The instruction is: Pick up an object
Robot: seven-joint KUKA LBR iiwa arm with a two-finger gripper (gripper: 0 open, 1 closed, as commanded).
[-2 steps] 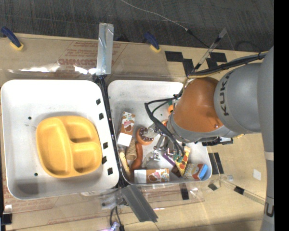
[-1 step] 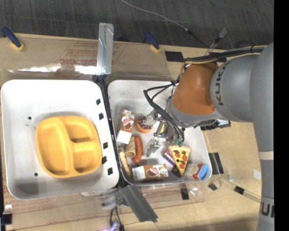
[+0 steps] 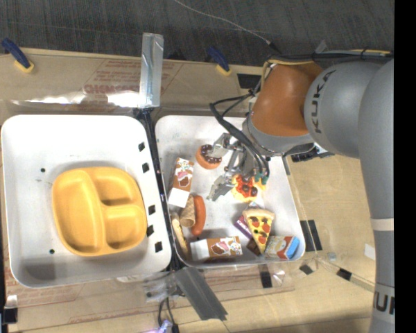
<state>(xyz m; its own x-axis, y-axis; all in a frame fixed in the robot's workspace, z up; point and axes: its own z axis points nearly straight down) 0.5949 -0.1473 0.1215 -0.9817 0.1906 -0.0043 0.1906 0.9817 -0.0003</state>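
toys (image 3: 256, 227) in rt bin (image 3: 291, 207) | end effector (image 3: 230, 180) low over them | open/shut: can't tell | yellow tray (image 3: 97, 209) lt bin

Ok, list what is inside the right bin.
In the right bin lie a pizza slice, a hot dog, a donut and small food packets. The gripper hangs over the middle and covers whatever lies under it.
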